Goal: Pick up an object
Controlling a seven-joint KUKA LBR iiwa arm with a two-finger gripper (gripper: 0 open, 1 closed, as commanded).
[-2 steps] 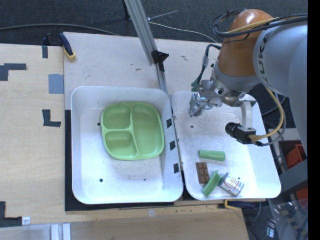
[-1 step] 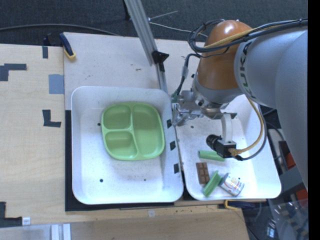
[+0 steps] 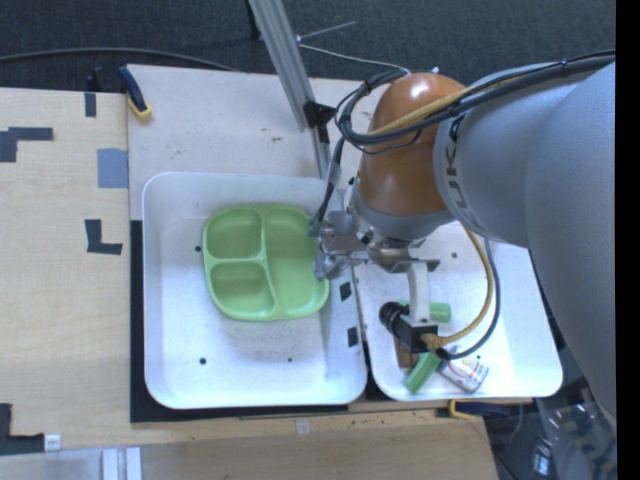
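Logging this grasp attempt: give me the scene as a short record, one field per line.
left bin: holds a green divided plate, lying flat
right bin: holds a green marker-like item, a small white-and-red object and other small items under the arm
gripper: at the plate's right edge, near the wall between the bins
grip state: cannot tell
arm: reaches in from the right, above the right bin

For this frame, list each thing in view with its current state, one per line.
green divided plate: flat in the left bin, right edge at the end effector.
green marker: lying in the right bin.
small tube: lying beside the marker.
end effector: at the plate's right edge; grip unclear.
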